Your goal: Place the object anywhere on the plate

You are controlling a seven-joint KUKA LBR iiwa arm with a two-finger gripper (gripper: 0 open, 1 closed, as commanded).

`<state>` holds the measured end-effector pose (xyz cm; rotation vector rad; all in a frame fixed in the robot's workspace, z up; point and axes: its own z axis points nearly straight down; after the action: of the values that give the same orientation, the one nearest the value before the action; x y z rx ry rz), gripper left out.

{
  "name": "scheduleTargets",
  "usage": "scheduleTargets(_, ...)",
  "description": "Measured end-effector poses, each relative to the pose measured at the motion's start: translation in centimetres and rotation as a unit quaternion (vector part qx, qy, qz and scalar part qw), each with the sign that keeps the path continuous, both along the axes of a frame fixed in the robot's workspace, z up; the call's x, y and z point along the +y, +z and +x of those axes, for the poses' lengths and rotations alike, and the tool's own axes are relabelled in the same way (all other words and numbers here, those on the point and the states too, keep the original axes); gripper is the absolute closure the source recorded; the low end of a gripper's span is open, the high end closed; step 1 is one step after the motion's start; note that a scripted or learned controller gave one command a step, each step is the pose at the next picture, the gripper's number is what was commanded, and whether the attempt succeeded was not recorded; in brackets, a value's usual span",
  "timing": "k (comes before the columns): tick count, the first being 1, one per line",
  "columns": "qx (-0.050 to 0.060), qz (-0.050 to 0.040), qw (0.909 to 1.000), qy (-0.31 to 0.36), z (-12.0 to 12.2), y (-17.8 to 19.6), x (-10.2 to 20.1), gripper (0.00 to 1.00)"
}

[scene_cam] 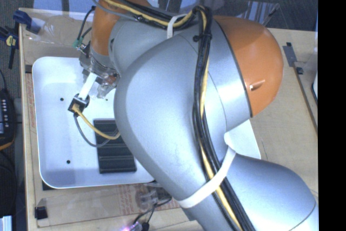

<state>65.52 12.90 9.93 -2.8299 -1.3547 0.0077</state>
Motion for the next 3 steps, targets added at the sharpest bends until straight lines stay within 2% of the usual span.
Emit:
scheduleTargets(1, 0.001, -0.0004, 0.9902, -0.139, -6.5, 9.2, -3.7, 1.0)
scheduleTargets(2, -0.002, 0.0, 1.0, 0.007, -0.8, 9.6, -1.0, 1.0)
scheduleTargets(3, -0.002, -0.0008, 0.9953, -0.097, -0.3, 16.5, 4.9, 1.0)
